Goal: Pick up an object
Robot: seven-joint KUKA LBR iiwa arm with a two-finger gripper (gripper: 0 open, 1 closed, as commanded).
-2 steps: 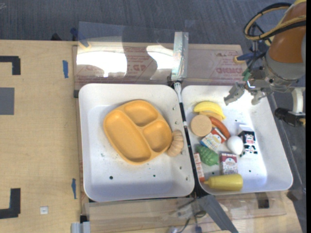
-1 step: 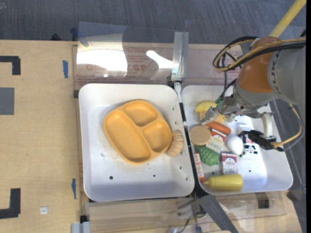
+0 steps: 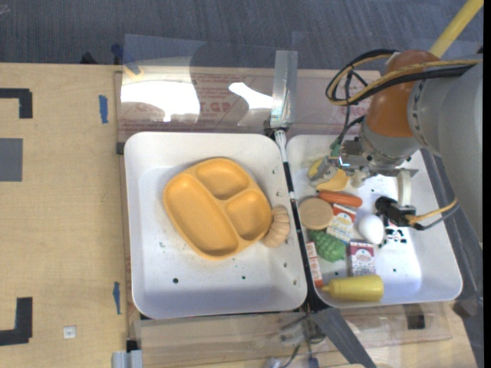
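The scene is brightly and evenly lit from above. The strongest glare sits on the clear plastic sheet (image 3: 199,94) just behind the left bin (image 3: 146,282), where white patches wash out the print underneath. The left bin itself reads nearly blown out, so its rim and floor blend together. Shadows are soft and short: a faint one hugs the yellow plate (image 3: 219,205) in that bin, and the arm (image 3: 430,106) casts a pale grey smear across the right bin (image 3: 430,274) beside it. Focus is moderate throughout; small items in the right bin look grainy and slightly smeared. The carpet (image 3: 230,6) behind the left bin appears dimmer.
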